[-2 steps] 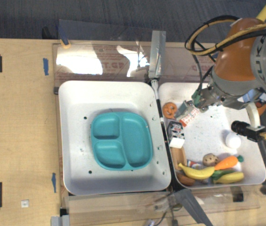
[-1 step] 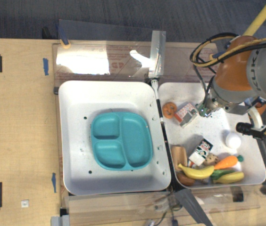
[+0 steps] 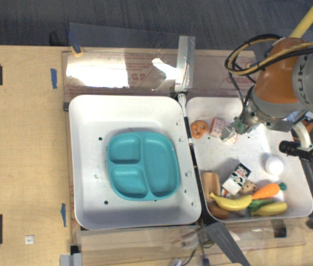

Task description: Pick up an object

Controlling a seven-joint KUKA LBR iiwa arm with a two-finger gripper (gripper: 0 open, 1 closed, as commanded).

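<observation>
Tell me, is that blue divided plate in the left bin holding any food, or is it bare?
Bare. The blue divided plate lies flat in the left bin, and all three of its compartments show plain teal.

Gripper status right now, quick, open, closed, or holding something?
Gripper: low over the right bin; open, shut or holding cannot be told.

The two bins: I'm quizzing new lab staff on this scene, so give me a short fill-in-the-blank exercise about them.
1. The teal divided plate lies in the ____ bin.
2. The plate has ____ compartments.
3. The gripper is over the ____ bin.
4. The banana lies near that bin's ____ edge.

Missing words: left; three; right; front
</observation>
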